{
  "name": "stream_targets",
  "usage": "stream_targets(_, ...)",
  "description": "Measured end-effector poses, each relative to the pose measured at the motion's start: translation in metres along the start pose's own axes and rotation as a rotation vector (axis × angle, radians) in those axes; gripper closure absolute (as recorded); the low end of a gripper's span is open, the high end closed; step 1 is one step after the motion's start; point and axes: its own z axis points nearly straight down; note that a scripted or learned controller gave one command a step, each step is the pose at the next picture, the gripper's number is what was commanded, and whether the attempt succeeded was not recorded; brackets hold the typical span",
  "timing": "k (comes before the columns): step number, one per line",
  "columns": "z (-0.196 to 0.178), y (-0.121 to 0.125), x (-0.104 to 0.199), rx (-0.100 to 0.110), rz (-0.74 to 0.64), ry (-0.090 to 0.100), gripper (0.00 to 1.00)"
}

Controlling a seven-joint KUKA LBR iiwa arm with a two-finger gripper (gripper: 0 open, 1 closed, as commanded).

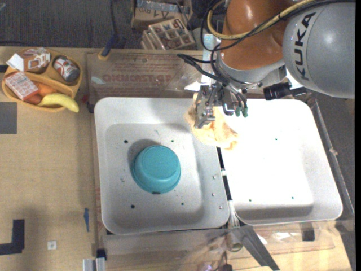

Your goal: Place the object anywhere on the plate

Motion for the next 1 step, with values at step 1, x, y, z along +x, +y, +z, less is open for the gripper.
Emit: stream_targets(1,0.0104,0.0482,0.0146,0.0,-0.002,0.004,1.0)
